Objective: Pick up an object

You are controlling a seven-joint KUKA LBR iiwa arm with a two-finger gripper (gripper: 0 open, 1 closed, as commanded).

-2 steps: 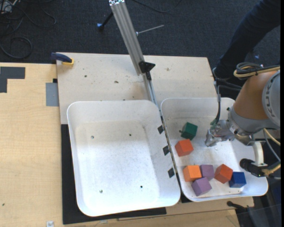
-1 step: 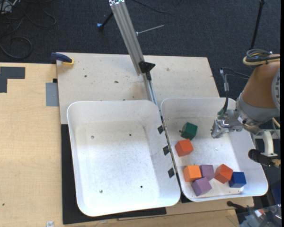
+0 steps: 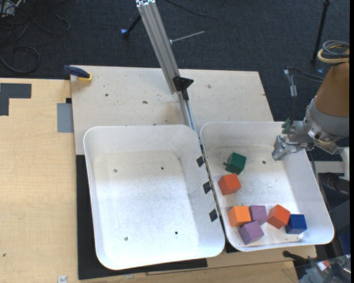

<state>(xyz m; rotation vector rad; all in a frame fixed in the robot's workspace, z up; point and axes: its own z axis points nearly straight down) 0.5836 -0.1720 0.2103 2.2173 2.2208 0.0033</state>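
Here the gripper [image 3: 281, 148] hung over the far right part of the right bin [image 3: 318, 200], just inside its right wall, on the grey arm [image 3: 330, 114] with its orange band that reached in from the right. Whether it was apart or together could not be told at this angle and size; nothing was seen clamped in it. To its left, well apart, a green cube [image 3: 236, 162] sat near the middle of the right bin, tilted a little. Just nearer than that lay a red-orange cube [image 3: 229, 184], close to the bin's left wall. Along the near edge of the same bin sat a cluster: an orange cube [image 3: 240, 215] at the left, touching a pale purple cube [image 3: 258, 213] on its right; a second purple cube [image 3: 251, 232] just nearer than those two; then a red cube [image 3: 278, 215] and, against its right side, a blue cube [image 3: 296, 223] by the near right corner. The left bin [image 3: 100, 175] lay alongside, its right wall meeting the right bin's left wall, with small black clips [image 3: 207, 187] along that seam. A slanted aluminium rail [image 3: 160, 43] ran from the far side toward the seam. A small blue and yellow object [image 3: 78, 72] lay at the far left corner of the bench [image 3: 224, 93].
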